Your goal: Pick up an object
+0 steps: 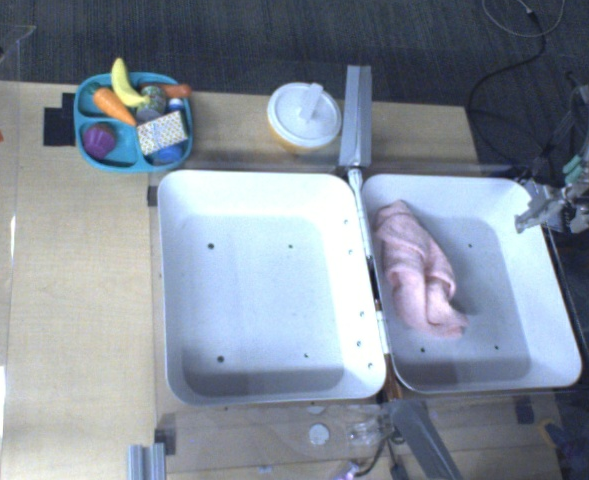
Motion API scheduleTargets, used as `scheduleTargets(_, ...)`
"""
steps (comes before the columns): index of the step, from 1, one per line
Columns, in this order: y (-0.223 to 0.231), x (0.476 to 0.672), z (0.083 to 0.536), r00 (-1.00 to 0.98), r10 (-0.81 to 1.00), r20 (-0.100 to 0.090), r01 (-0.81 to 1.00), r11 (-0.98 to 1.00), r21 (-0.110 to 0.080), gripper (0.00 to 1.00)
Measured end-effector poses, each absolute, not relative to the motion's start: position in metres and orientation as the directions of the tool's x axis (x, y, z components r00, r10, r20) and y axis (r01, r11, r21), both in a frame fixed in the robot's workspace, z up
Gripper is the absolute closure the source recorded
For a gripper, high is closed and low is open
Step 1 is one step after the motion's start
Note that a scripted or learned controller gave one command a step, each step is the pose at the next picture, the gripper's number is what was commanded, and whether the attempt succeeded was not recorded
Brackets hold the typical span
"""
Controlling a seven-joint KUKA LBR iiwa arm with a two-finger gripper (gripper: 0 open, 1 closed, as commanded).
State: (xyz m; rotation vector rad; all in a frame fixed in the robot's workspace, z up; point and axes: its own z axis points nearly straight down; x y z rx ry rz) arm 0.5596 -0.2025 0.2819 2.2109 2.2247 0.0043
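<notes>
Cloth (419,278) is lying unpicked along the right bin's (534,363) left edge; you are seeing the gripper (539,211) waiting at its right rim.

The light wooden bench (74,298) carries two shallow white plastic bins side by side: the left bin (264,186) and the right bin (564,338). Behind them rest a blue compartment tray (82,150) and a round yellow lidded container (304,116).
</notes>
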Motion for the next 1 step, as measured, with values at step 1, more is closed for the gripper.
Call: scheduleTargets(1, -0.1274, 0.5601, 0.1681, -0.181, 0.983, -0.001, 0.983, 0.181, 0.004, 0.00)
